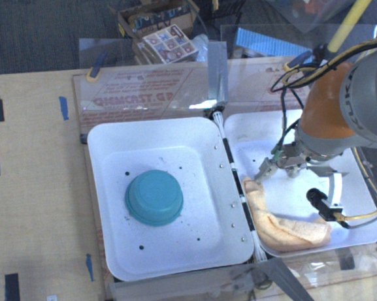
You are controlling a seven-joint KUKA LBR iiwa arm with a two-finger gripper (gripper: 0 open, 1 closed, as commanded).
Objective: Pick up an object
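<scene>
The left bin (pixel 109 147) holds an upturned teal bowl (pixel 154 197). In the right bin (pixel 252 131), a tan banana-shaped toy (pixel 280 227) lies near-left; the claw (pixel 263 169) hovers over its far end, grip state unclear.

The arm (pixel 342 110) is running off the picture's right edge and covering the right bin's (pixel 253 137) far right corner (wall included).

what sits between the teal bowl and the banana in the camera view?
In the camera view, bare white floor of the left bin, then the two bins' touching rims, lie between the teal bowl and the banana in the right bin.
</scene>
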